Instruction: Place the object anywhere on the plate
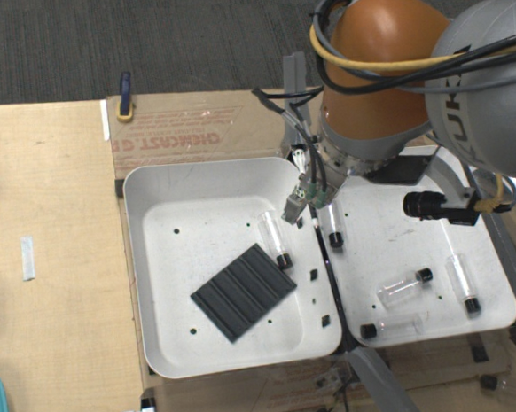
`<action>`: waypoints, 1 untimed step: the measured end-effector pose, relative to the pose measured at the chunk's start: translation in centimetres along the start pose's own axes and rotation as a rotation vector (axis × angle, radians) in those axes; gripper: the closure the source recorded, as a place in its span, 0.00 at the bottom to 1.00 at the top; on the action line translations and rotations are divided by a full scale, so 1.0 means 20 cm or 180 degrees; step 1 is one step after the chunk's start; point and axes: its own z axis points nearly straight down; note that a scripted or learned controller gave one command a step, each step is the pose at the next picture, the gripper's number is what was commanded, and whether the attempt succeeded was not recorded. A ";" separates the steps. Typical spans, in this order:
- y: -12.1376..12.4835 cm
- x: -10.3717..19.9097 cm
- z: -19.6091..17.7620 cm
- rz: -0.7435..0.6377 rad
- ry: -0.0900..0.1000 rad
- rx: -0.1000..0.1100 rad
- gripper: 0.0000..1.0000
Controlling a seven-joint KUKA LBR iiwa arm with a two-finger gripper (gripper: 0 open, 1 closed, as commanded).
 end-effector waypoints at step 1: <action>0.00 0.00 -0.04 -0.0006 -0.0004 0.0005 1.00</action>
